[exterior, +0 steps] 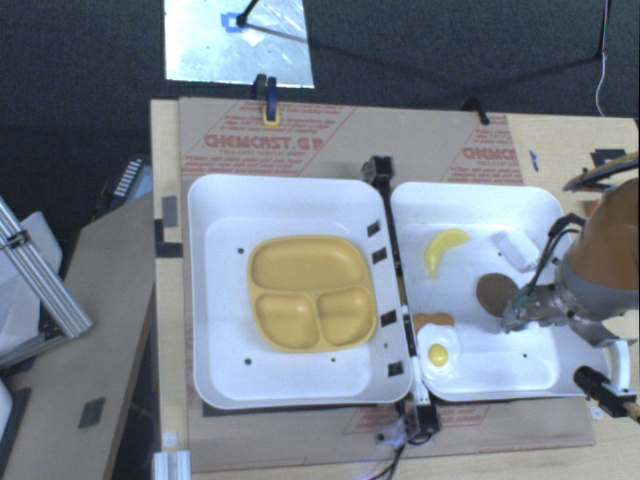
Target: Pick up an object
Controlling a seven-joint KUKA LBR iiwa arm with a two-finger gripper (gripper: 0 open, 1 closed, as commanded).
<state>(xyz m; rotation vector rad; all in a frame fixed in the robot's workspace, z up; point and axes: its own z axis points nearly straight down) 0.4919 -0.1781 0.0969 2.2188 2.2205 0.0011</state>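
So the setup is two white bins side by side. The left bin has just a yellow divided tray sitting flat in the middle, probably a drop-off spot more than a target. All the pickable stuff is in the right bin: a yellow banana toward the back, a small white block near it, a brown round disc, and up against the divider a fried egg with a little orange-brown piece just behind it.

The arm comes in from the right and the gripper sits low, right at the disc's near edge (looks like touching, hard to be sure). My guess is it's going for the disc, since that's the closest thing. Can't tell if the jaws are open or closed, the wrist and cables cover them. Nothing visibly held, so I'd call the pick not yet done.
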